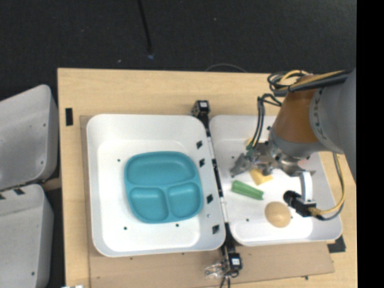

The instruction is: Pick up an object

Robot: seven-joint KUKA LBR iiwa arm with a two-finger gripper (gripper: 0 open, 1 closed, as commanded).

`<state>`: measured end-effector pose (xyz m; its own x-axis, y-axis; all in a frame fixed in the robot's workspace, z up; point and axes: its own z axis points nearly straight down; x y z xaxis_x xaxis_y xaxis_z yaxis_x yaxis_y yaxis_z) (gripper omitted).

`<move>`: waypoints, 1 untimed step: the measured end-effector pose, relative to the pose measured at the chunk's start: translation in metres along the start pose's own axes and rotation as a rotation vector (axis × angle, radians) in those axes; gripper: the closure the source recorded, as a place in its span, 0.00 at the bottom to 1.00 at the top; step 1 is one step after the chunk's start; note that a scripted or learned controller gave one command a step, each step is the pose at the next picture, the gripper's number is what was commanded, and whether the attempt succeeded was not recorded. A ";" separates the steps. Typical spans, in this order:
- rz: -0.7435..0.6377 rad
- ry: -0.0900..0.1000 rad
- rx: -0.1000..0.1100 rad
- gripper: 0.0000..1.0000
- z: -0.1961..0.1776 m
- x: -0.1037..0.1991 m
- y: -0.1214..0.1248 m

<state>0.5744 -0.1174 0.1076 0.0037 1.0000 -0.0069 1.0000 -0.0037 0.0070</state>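
**Mia:** Where is the hand (255, 161)?

**Ben:** It is down in the right bin (240, 233), near the wall between the two bins. The grey arm (327, 110) with the orange band (294, 119) comes in from the right.

**Mia:** What can it pick up?

**Ben:** There is a small yellow block (261, 176) just below the hand, touching it or nearly so. A green stick (248, 190) lies just beside that, a bit lower and tilted. A round tan ball (278, 214) sits lower still, to the right, near the front edge of the bin.

**Mia:** Is the hand holding anything?

**Ben:** I cannot tell. Its metal parts are small and dark, so I can't say how it stands or whether the block is in it.

**Mia:** What do the things look like?

**Ben:** The block has flat sides. The stick is long and smooth. The ball looks like an egg. The bins are smooth white with round corners.

**Mia:** And the left bin (102, 233)?

**Ben:** A blue tray (162, 185) with three parts lies in its middle, with white floor all round it. Both bins sit on a pale wood table (72, 161).
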 end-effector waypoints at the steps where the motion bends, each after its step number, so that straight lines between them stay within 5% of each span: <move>1: 0.009 0.002 -0.008 1.00 -0.015 -0.001 0.002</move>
<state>0.5766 -0.1178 0.1225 0.0126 0.9999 -0.0050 0.9998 -0.0125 0.0150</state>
